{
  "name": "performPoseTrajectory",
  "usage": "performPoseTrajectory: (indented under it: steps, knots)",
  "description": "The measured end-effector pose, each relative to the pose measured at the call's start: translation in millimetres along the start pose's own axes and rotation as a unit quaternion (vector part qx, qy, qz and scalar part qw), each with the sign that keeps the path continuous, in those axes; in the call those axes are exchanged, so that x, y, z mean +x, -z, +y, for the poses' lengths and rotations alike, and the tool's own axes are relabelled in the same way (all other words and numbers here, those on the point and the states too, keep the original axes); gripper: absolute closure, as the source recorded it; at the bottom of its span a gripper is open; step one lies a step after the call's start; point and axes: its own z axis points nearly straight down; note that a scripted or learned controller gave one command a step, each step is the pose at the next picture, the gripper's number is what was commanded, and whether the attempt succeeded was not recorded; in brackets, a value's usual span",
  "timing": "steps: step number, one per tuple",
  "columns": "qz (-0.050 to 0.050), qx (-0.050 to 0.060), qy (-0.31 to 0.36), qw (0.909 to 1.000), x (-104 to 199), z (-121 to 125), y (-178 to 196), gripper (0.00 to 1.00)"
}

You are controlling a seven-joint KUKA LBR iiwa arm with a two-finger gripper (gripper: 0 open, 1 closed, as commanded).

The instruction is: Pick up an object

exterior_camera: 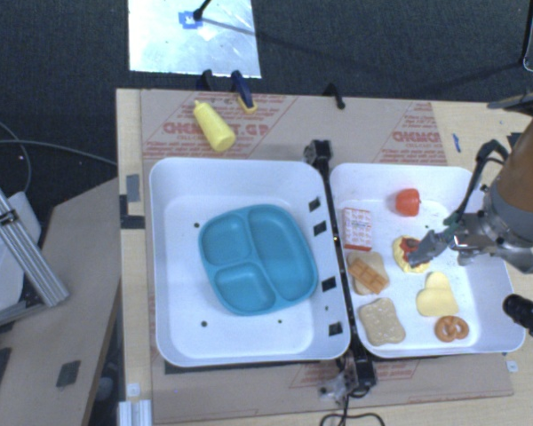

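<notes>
The table (pixel 275 118) carries a brown cardboard sheet printed with red lettering, on which two shallow white plastic bins sit side by side, touching along a black clipped seam. The left bin (pixel 182 327) holds a blue plastic three-compartment plate (pixel 258 257), lying flat near the bin's centre.

The right bin (pixel 489 331) holds the loose items:
- a white packet with red print (pixel 358 226), near the seam;
- a red tomato-shaped toy (pixel 408 201), toward the far wall;
- a brown waffle-shaped piece (pixel 368 273), just below the packet;
- a beige toast-shaped slice (pixel 381 320), near the front wall;
- a pale yellow heart-shaped piece (pixel 436 297);
- a small brown pretzel-shaped toy (pixel 450 328), just beside the heart piece;
- a round yellow item with a red centre (pixel 408 254), between the packet and the heart piece.

The grey arm enters from the right. The claw (pixel 419 249) is low over the round yellow item and overlaps it; whether the claw is open or closed, or has hold of the item, cannot be told.

A yellow squeeze bottle (pixel 213 125) lies tilted on the cardboard behind the left bin. Beyond the table, dark carpet bears a shiny silver square sheet (pixel 194 23). An aluminium frame rail (pixel 18 238) stands at the left.
</notes>
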Motion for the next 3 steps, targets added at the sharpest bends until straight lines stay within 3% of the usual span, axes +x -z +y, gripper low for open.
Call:
performPoseTrajectory:
  steps: [1, 2, 3]
  knots:
    - [0.001, -0.002, 0.005, 1.0000, 66, 78, -14, 0.00]
    - [0.000, 0.005, -0.004, 1.0000, 17, 15, -86, 0.00]
    - [-0.002, 0.001, -0.005, 1.0000, -73, 21, -152, 0.00]
